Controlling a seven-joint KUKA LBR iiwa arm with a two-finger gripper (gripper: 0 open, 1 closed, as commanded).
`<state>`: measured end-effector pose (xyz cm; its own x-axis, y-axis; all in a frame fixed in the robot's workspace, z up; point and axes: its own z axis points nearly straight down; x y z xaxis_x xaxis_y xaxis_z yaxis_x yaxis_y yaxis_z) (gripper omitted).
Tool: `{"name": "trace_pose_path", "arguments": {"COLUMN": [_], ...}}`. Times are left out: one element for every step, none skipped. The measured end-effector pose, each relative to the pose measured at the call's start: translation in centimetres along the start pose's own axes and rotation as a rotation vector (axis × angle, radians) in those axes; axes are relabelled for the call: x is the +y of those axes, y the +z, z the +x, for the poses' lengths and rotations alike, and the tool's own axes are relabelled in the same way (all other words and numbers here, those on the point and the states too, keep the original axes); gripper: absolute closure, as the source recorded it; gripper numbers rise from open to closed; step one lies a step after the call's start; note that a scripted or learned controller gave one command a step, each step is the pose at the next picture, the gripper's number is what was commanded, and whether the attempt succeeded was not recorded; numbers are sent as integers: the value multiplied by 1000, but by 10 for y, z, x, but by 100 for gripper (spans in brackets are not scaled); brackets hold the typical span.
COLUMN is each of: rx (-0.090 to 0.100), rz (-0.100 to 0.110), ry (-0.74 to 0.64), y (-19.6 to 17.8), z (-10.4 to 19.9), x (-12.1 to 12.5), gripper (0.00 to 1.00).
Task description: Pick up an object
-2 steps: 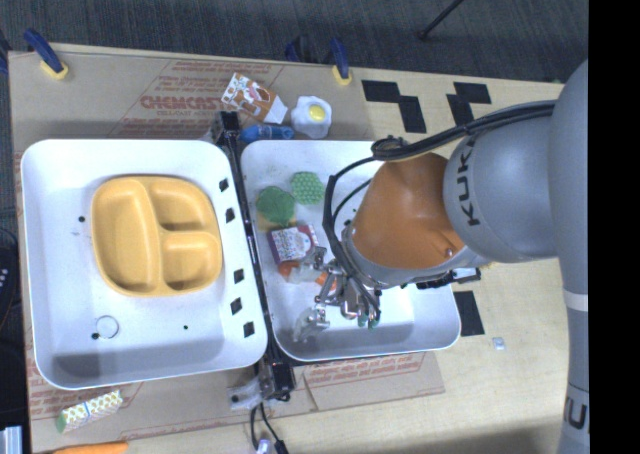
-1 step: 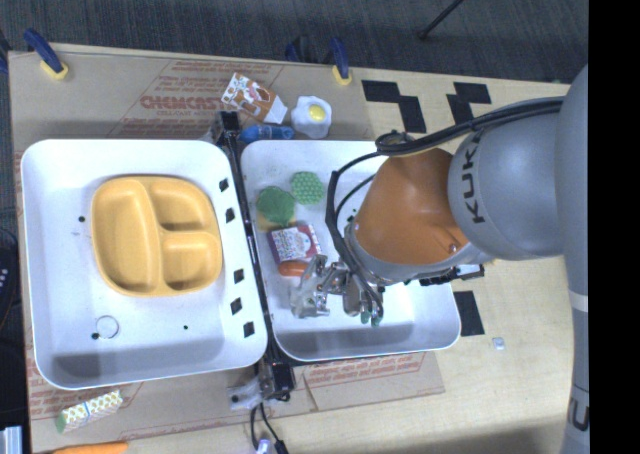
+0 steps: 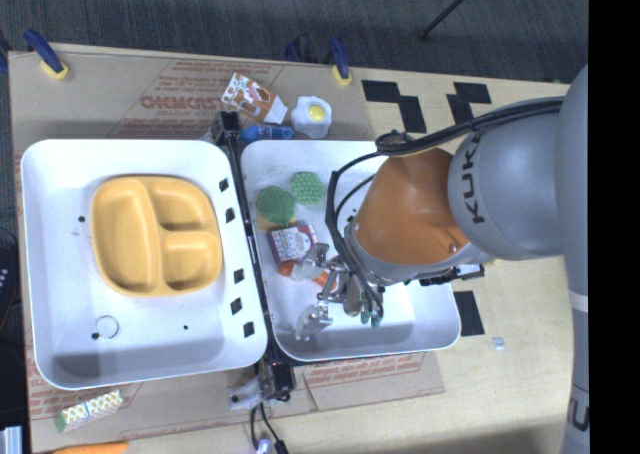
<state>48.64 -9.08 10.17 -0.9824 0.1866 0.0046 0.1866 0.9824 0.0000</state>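
Observation:
My gripper hangs low in the right bin, near its front wall, under the orange band of the arm. Just to its left lie a red and white packet and a small orange piece. Farther back in the same bin sit a dark green round object and a lighter green one. I see nothing clearly held in the gripper. The arm hides the right half of the bin floor.
The left bin holds a yellow divided tray. Behind the bins lie a snack packet, a white and yellow object and a blue item. A small wrapped packet lies at the front left of the bench.

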Motion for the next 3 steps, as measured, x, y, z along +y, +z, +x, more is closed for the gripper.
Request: {"name": "trace_pose_path", "arguments": {"rx": [-1, -3, -5], "rz": [0, 1, 1], "ry": [-104, -266, -453], "y": [10, 10, -13], "z": [9, 9, 6], "x": [-3, -4, -7], "gripper": [0, 0, 0]}}
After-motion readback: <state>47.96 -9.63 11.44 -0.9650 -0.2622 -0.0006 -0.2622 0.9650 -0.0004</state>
